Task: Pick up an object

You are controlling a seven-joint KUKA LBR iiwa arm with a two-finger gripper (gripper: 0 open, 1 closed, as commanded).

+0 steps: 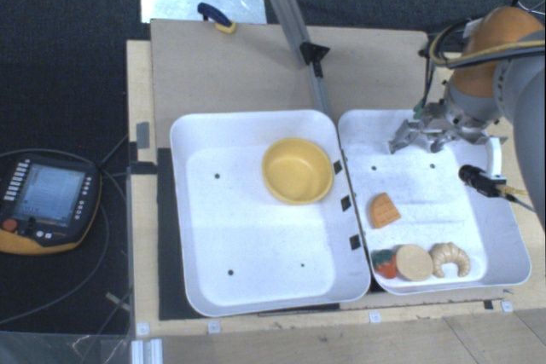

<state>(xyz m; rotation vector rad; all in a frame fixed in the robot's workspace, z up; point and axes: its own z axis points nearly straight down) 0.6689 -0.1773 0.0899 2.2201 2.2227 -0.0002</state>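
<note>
My gripper [415,144] hangs over the far end of the right bin [512,234], its two fingers spread open with nothing between them. An orange wedge [384,210] lies in the middle of that bin, nearer the camera than the gripper. Along the bin's near wall sit a red and green piece [386,263], a tan round disc [415,262] and a croissant-shaped piece [450,258]. A yellow bowl [297,170] stands upright in the left bin [192,268], toward its far right corner.
A slanted metal pole [290,4] ends in a black clamp just beyond the bins. A black cable fitting [478,177] juts from the arm over the right bin's edge. A teach pendant [43,200] lies on the floor at left.
</note>
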